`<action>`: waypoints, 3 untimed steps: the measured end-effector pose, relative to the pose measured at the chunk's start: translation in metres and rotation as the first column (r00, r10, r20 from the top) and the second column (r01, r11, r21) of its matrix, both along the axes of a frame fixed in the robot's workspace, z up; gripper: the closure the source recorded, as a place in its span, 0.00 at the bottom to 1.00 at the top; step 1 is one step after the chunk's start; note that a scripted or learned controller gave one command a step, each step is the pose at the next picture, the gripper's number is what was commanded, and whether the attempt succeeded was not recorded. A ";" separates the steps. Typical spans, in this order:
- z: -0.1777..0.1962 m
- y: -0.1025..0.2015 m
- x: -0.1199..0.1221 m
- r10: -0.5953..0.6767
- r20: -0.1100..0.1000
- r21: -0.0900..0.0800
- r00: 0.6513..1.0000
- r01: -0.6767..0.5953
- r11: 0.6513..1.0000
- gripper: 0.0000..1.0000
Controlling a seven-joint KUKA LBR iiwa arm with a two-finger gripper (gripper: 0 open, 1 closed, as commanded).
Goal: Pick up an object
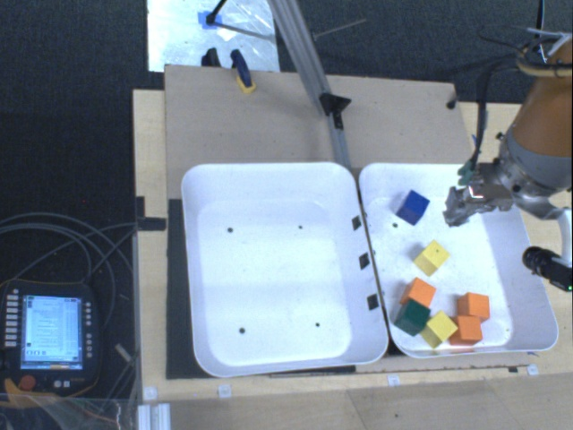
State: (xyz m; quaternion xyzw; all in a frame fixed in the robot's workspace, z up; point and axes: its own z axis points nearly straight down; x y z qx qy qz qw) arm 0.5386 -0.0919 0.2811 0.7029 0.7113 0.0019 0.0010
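The right bin [528, 240] holds several small blocks. A blue block [413, 207] lies near its far left. A yellow block [431, 258] sits in the middle. Toward the near edge cluster an orange block [419, 291], a dark green block [412, 316], a second yellow block [440, 328] and two more orange blocks [472, 316]. My gripper [457, 210] hangs over the right bin, just right of the blue block and above the yellow one. Nothing shows between its tips.
The left bin [201, 240] stands beside the right one. A grey pole [304, 52] slants across the bench's far side. A teach pendant [49, 334] with cables lies on the floor at the left.
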 end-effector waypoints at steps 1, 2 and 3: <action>-0.006 0.040 0.019 -0.002 -0.001 -0.001 1.000 0.002 1.000 1.00; -0.015 0.086 0.024 -0.002 -0.003 0.000 1.000 0.002 1.000 1.00; -0.014 0.134 0.041 -0.002 -0.001 0.000 1.000 0.002 1.000 1.00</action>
